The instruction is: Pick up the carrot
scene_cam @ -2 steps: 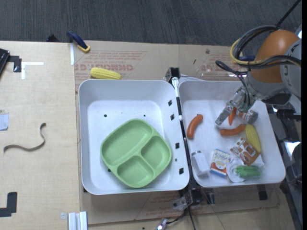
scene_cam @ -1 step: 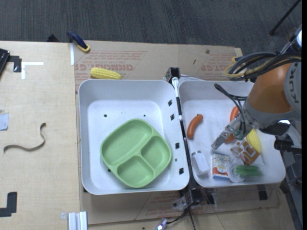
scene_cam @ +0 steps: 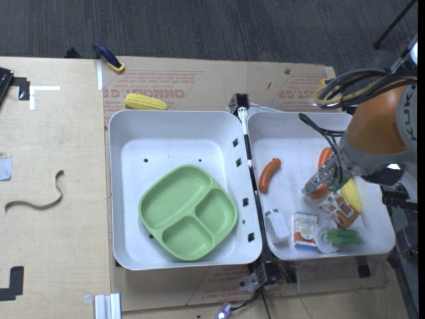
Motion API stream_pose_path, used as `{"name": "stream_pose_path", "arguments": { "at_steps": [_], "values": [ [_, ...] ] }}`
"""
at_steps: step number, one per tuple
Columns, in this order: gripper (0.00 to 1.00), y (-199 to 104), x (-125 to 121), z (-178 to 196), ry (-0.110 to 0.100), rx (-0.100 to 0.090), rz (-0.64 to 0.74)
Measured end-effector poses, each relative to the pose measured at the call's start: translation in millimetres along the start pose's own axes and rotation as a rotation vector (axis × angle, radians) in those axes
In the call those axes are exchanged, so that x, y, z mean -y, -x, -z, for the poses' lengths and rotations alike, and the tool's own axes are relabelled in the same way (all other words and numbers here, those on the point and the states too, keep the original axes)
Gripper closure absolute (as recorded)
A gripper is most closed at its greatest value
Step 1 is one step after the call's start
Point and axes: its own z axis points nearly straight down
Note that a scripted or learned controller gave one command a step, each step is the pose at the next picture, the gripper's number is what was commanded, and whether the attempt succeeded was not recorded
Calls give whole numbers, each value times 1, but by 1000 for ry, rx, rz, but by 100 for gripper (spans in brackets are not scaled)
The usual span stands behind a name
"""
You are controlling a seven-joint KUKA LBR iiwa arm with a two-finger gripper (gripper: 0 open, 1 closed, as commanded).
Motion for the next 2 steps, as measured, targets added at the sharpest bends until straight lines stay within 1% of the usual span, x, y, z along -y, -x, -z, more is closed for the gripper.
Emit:
{"name": "stream_pose_path", "arguments": {
  "at_steps": [1,2],
  "values": [
    [100,-69,-56,90,-1,-3,-289],
    [0,-69,-56,90,-2,-3,-289]
  ]
}}
